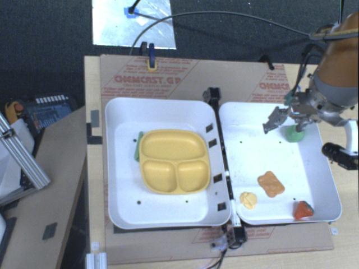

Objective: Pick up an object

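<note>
Toys lie scattered in our right bin (pixel 320 167): a green piece (pixel 293 133) at two o'clock, an orange piece (pixel 271 184) near the middle, a pale yellow piece (pixel 248 200) at seven o'clock, and a red piece (pixel 303 209) at five o'clock. Our hand (pixel 286 119) hangs over the green piece, just at its upper left; we cannot tell how wide it stands, and nothing shows between its tips. We judge the green piece light, smooth and likely hard plastic, so it may slip; we would take it across its narrow middle. The left bin (pixel 118 167) carries a yellow divided tray (pixel 173 160).
</note>
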Controlling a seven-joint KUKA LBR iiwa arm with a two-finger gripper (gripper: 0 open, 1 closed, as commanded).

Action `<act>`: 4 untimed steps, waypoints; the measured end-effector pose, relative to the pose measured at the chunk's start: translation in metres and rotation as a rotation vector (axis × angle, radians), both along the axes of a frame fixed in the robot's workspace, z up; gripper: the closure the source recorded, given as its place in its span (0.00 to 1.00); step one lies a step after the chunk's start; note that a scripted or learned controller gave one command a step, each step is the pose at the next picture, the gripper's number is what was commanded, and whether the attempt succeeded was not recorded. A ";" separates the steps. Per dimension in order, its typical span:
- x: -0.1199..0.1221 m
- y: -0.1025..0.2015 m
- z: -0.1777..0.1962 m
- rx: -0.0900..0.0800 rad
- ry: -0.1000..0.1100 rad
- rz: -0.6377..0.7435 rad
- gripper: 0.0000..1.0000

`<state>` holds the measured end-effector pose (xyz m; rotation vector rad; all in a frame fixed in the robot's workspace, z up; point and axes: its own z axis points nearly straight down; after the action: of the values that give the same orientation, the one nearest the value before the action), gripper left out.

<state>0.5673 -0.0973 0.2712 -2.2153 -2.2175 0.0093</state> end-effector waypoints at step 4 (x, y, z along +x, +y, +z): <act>-0.003 0.006 -0.144 0.000 -0.006 0.000 0.00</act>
<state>0.5644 -0.0917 0.1269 -2.2191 -2.2202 0.0028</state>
